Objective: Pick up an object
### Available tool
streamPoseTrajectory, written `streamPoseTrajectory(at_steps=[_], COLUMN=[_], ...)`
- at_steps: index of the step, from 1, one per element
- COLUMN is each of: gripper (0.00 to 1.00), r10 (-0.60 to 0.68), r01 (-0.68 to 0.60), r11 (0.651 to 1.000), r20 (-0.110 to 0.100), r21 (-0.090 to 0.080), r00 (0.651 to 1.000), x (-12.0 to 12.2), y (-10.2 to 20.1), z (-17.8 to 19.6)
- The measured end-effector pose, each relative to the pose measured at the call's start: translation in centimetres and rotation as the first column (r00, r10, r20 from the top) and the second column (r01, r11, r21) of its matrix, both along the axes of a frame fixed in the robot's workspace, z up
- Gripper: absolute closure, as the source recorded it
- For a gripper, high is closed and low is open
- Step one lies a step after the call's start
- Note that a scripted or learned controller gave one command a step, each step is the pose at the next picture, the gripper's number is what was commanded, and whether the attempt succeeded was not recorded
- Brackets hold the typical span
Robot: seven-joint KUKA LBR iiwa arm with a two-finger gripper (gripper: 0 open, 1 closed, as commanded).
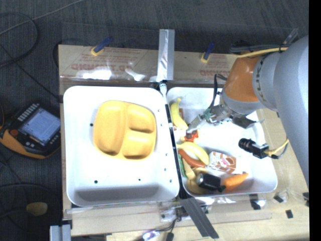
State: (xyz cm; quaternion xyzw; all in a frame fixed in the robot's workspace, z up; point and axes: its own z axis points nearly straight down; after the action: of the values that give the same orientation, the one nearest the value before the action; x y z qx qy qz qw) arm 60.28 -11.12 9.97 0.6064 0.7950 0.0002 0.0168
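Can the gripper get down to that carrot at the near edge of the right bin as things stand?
Probably, but not cleanly. The carrot lies uncovered at the top of the pile, so nothing blocks a descent. A black object presses against its left end, though, and the bin wall is close.

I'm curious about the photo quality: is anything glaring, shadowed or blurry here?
Camera view: both white bins glare bright, nearly washed out; the yellow tray has soft sheen; the arm looms large and slightly soft at right; the right bin's toy pile sits in shadow.
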Motion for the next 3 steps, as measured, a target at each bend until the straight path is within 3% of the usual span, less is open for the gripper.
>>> streamPoseTrajectory(at_steps=[1, 2, 3], gripper=[0.0, 0.0, 0.0], r10=[0.025, -0.041, -0.02], r01=[-0.025, 0.042, 0.02], r11=[1.0, 0.999, 1.0], r20=[-0.006, -0.028, -0.007], r21=[0.007, 0.016, 0.018], r00=[1.0, 0.999, 1.0], x=[0.5, 0.8, 2.5], y=[-0.3, 3.9, 2.0], z=[-0.1, 8.4, 2.7])
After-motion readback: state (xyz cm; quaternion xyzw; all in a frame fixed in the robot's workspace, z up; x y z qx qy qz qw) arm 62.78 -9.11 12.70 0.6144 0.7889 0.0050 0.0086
